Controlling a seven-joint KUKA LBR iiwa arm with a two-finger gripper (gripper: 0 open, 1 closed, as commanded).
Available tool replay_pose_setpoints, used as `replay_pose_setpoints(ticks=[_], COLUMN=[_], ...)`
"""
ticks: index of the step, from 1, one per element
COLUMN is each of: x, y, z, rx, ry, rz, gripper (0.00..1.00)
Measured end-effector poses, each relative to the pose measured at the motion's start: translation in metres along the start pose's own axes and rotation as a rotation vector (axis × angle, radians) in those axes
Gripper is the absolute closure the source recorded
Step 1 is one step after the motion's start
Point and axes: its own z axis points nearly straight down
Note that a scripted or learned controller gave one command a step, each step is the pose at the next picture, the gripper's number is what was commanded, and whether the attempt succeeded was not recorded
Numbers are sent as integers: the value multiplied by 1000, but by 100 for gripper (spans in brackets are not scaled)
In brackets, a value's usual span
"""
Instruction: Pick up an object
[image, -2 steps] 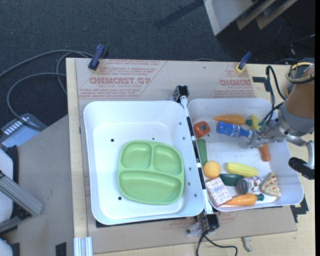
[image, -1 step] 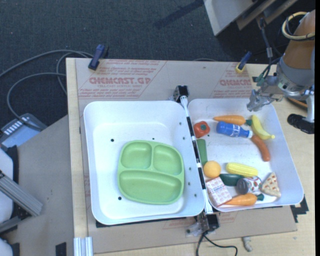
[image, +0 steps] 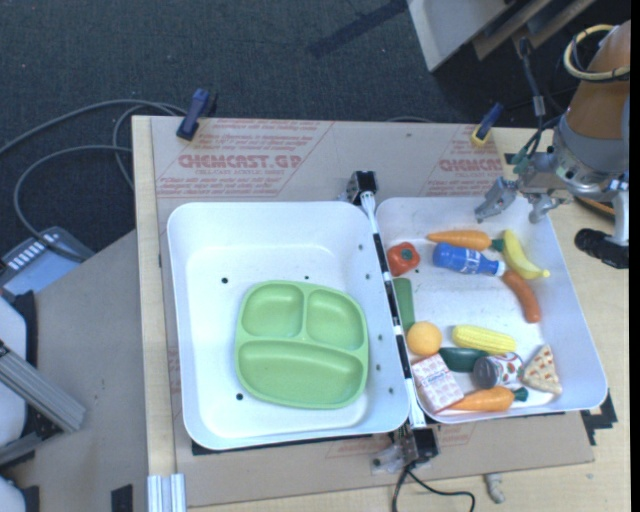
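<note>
The two-fingered metal hand (image: 517, 203) hung over the far right corner of the right-hand shallow white bin (image: 580, 330), its fingers spread apart and pointing down, with nothing between them. No object had been lifted, so the step in hand looked to be the approach to a first grasp.

Just below and slightly inward of the hand lay the nearest candidates: an orange plastic carrot (image: 460, 239), a blue bottle with a white label (image: 468, 262) touching it on the near side, and a yellow toy banana (image: 524, 256) beside both. To do this well, the hand would probably need to settle on one piece and come down with the fingers straddling its short axis; the three lay so close that a loose descent risked nudging a neighbour or pinching two at once. The banana, at the outer edge of the cluster, seemed the easiest to isolate. Further from the hand, toward the near edge of the bin, sat a reddish sausage (image: 523, 297), a corn cob (image: 484, 339), an orange ball (image: 423, 338) and a pizza slice (image: 542, 371).

The grey arm with its orange band (image: 598, 90) came in from the right, the wrist held nearly upright above the bin's corner. Across the divider, well away from the hand, a green sectioned plate (image: 302, 345) sat in the left white bin (image: 200, 260) on the counter (image: 300, 160).
</note>
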Motion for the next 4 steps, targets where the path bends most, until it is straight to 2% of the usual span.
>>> replay_pose_setpoints(ticks=[1,2,3,4], x=[-36,-29,-30,-32], y=[-34,-77,-82,-82], z=[19,22,92,81], rx=[3,2,4,1], ry=[0,1,11,5], rz=[2,1,-3,-2], gripper=[0,0,0,100])
